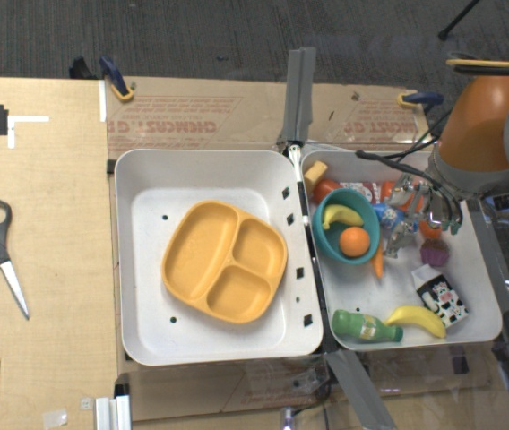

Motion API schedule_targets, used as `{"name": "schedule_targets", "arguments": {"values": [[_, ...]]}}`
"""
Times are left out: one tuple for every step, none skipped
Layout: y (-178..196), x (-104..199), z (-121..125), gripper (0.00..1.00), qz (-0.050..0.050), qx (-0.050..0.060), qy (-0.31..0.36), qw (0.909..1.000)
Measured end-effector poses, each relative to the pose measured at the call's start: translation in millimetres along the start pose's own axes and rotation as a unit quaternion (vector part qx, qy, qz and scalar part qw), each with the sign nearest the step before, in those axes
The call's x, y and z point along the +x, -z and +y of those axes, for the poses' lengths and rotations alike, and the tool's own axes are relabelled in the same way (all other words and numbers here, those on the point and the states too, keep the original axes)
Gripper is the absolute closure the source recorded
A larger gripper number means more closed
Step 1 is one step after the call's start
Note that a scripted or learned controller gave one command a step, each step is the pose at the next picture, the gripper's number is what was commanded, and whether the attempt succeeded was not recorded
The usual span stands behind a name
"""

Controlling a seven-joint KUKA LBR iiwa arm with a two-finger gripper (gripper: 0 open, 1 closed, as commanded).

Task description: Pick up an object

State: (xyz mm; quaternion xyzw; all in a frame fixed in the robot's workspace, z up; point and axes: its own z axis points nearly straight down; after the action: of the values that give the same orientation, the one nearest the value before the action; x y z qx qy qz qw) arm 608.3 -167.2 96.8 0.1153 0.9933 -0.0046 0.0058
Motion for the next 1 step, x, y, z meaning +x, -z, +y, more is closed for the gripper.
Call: {"name": "schedule_targets", "arguments": {"values": [[2.6, 11.2, 14.8, 0.00, -0.004, 0.006, -0.069, 0.9976]]}}
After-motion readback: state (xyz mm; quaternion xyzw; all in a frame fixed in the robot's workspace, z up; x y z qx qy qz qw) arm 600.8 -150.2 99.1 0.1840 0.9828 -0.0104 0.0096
